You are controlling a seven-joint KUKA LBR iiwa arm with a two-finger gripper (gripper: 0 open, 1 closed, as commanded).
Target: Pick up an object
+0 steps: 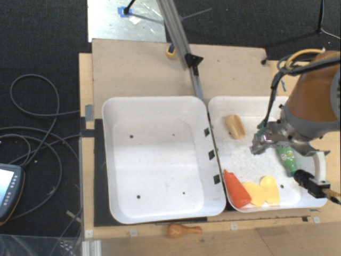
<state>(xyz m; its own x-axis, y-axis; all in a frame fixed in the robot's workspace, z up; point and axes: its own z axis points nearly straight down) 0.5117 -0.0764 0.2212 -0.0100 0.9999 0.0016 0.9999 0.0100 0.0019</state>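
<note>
An orange pear-shaped toy (184,230) lies on the bench (160,68), outside both bins.

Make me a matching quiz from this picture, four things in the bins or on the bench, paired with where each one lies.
Things:
1. tan block
2. orange piece
3. green bottle
4. brown pear-shaped thing

Places:
A. on the bench in front of the bins
B. right bin, near edge, beside the divider
C. right bin, far part
D. right bin, beside the arm

Pairs: 1-C, 2-B, 3-D, 4-A
</note>
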